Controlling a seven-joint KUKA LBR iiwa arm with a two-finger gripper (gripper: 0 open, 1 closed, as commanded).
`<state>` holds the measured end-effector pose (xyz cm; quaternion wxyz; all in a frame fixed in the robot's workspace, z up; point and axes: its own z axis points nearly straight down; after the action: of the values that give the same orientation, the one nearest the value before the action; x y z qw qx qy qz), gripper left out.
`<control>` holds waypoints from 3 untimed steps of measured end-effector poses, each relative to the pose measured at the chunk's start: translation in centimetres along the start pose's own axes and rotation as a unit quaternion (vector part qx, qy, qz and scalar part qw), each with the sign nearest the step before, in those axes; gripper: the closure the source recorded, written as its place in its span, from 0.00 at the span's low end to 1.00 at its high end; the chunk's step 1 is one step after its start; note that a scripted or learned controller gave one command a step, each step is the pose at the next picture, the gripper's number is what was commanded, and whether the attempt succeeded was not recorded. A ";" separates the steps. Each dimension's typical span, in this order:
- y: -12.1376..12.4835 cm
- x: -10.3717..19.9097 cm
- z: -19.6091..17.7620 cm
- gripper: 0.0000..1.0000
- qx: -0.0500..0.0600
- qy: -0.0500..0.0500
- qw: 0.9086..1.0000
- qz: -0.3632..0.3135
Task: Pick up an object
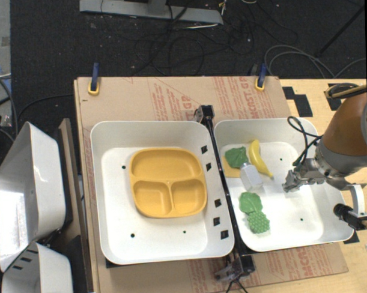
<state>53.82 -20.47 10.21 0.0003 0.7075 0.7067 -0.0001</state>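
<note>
Camera view from above shows the right shallow white bin (pixel 306 229), and in its left half lies a small group of things that could be picked. A yellow banana-shaped plastic toy (pixel 257 158) lies near the bin's 11 o'clock area, slanted, with its lower end touching a small pale grey block-shaped object (pixel 251 176). Just at 9 o'clock from the banana is a flat green leaf-shaped piece (pixel 235 156), touching or nearly touching it. Toward 6 o'clock from the grey block is a second green leaf-like piece (pixel 250 202), and directly below this one, touching it, is a green bumpy toy with a knobbed surface (pixel 258 222). The two-finger gripper (pixel 291 184) is low over the white floor of the same bin, at about 3 o'clock from the grey block and apart from it, with bare white floor between them. Nothing can be seen between the fingers; how far the fingers are spread I cannot tell, because they look dark and small from here. The grey arm with orange band (pixel 350 128) comes in from 3 o'clock over the bin's right rim. In the left shallow white bin (pixel 114 235), well apart from the gripper, a yellow plastic plate with three compartments (pixel 168 181) rests near the middle. Both bins stand side by side on a brown cardboard sheet (pixel 170 95).
</note>
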 end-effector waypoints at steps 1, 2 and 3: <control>0.9 0.2 -6.1 1.00 -0.003 -0.001 1.000 -0.002; 0.7 1.0 -11.9 1.00 -0.003 -0.001 1.000 -0.003; 0.8 1.0 -13.6 1.00 -0.002 -0.001 1.000 -0.003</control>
<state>54.61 -19.45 23.81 0.0018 0.7055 0.7087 0.0006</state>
